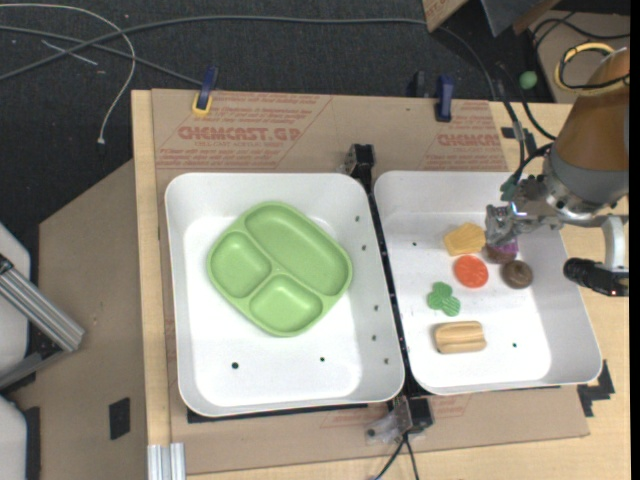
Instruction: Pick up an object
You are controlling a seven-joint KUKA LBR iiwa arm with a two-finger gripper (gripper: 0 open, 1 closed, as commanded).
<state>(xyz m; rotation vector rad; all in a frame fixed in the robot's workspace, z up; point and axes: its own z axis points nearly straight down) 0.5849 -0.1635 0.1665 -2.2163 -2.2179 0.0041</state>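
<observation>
The table under me is brown cardboard-faced board carrying two shallow white bins side by side. Left bin holds a green three-compartment plate, lying flat and roughly centred, turned at a slant to the bin walls. Right bin holds the small items, all in its upper and middle part. My arm comes in from the right edge, orange band above the grey wrist, and my gripper sits low over the upper right part of the right bin. Jaws: I cannot tell how far apart they stand; the tips are small and dark against a purple-toned item directly beneath them, and I cannot tell whether that item is between them or merely touched. Just left of that point lies a yellow piece. Below it, an orange-red round piece. To its right, near my wrist, a dark brown round piece. Lower down, a tan bread-like roll lies flat, and just above it a small green piece, apart from the others.
</observation>
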